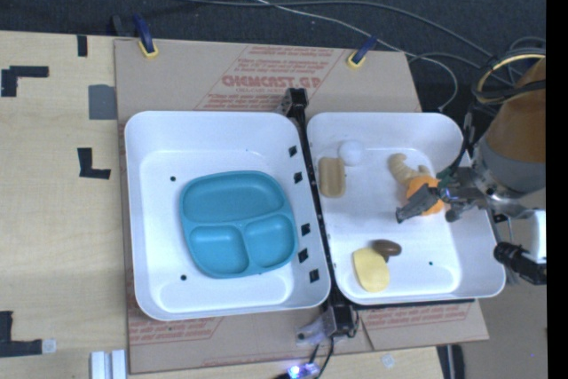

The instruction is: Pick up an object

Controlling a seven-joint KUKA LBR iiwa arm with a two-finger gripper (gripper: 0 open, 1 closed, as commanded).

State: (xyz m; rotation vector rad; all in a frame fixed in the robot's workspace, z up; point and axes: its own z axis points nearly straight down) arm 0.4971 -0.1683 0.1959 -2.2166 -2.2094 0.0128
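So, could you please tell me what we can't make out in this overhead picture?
- Gripper fingers: too small and dark to tell open from shut.
- Orange object: partly covered by the gripper; identity and grasp unclear.
- Small white item: blends into the right bin.
- Brown thing beside the yellow piece: too small to identify.

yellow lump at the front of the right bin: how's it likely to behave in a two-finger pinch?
The yellow lump looks rounded and smooth, so it may squirt out of a pinch. It lies flat, so it probably slides rather than rolls. The brown piece sits against it; a push would likely shift both.
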